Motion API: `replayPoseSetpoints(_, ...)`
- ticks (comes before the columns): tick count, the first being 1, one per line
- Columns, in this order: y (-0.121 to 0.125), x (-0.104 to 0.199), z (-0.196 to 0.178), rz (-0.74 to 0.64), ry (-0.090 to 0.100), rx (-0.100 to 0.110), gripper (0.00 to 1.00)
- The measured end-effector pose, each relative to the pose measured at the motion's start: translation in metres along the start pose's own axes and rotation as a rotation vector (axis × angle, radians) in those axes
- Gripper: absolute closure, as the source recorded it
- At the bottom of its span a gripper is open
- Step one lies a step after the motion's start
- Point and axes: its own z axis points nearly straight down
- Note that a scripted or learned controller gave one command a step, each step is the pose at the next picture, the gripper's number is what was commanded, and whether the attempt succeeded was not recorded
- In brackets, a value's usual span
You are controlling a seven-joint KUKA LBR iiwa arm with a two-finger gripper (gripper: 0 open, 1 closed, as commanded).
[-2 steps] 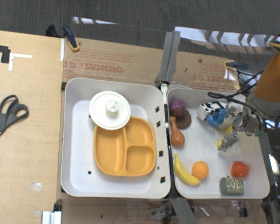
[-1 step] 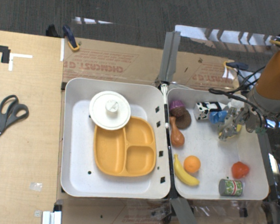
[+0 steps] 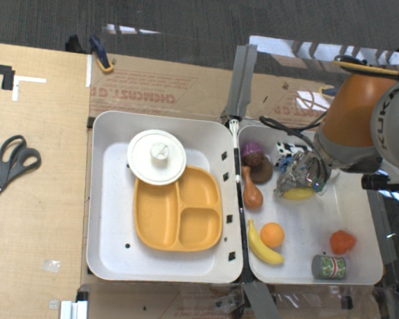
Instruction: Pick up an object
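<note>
- The arm [image 3: 372, 112] leans in from the right, and its tool [image 3: 302, 173] sits low in the back part of the right bin [image 3: 357, 275].
- Directly under the tool lies a small yellow item [image 3: 298, 194], touching or nearly touching the metal; that looks like the target of this try.
- I cannot tell if the tool is released or clenched; the wrist hardware blocks the tips from up here.
- Just to the tool's left sit a dark brown fruit [image 3: 260, 169], a purple piece [image 3: 253, 152] behind it, and a brown pear [image 3: 252, 194] pointing towards the divider.
- Nearer the front: an orange [image 3: 271, 234] touching a banana [image 3: 261, 245], then a red piece [image 3: 342, 241] and a green can [image 3: 329, 267] lying on its side, well apart from the tool.
- The left bin [image 3: 104, 202] carries a yellow divided tray [image 3: 177, 213] with a white lid [image 3: 157, 157] overlapping its back corner; scissors [image 3: 9, 165] rest out on the desk [image 3: 16, 243].
- To do this well, I reckon: centre over the yellow item, come down straight, and close across its narrow width.
- Watch the brown fruit; a sideways drift would knock it.
- Lift slowly and vertically, since a rounded, smooth thing could squirt out of a shallow pinch.
</note>
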Motion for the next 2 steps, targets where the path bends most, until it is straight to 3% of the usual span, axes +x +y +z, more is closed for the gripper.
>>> replayPoseSetpoints(1,-0.042,0.032,-0.122,-0.275,-0.017,-0.004,1.0)
replayPoseSetpoints(2,-0.024,0.028,-0.002,-0.113,-0.016,-0.005,1.0)
